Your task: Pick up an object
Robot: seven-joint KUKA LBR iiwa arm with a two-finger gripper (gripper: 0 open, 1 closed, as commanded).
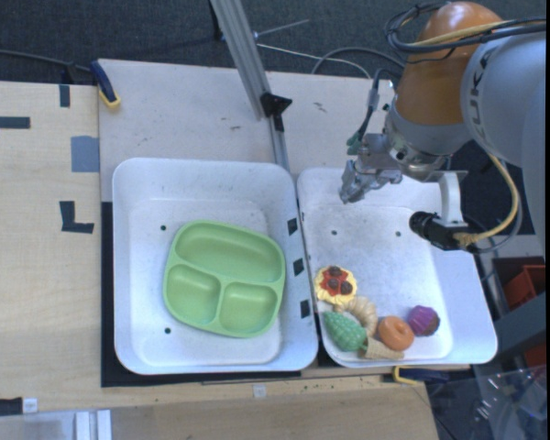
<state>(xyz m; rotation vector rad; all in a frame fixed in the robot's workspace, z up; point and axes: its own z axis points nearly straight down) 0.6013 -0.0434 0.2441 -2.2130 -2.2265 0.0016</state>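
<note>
Pincer (357, 189) hanging over far-left corner of right bin (385, 236), well apart from the toys. Finger state: cannot tell from this slant, nothing visibly between them.

Candidate objects all bunched at near edge of right bin:
- yellow flower-shaped piece with red centre (335, 284), lying flat, just beside the bin's left wall
- green bumpy piece (345, 332), touching a tan piece (363, 312) behind it
- orange ring-like piece (396, 333), resting against a pale cone shape (378, 347)
- purple rounded piece (423, 320), slightly apart on the right

Handling, as judgement: look like small plastic play-food. Probably light, stiff, smooth, so prone to slipping or squirting out of a pinch. Not fragile. Purple piece likely the easiest grab: most room round it, rounded body, take across the middle. Green/tan/orange cluster touching, so likely to drag neighbours or close on two at once. Flower piece flat and close to the wall, poor clearance for a finger on that side.

Left bin (137, 246) carrying a green three-compartment plate (225, 278), compartments bare.

Surface: white bins, speckled floors, shallow walls, set side by side on a pale counter (37, 246) with dark tape marks. Slanted metal rail (238, 35) running down toward the seam between the bins. Black cylindrical fitting (434, 228) over the bin's right side, cables around the wrist. Dark floor beyond.
</note>
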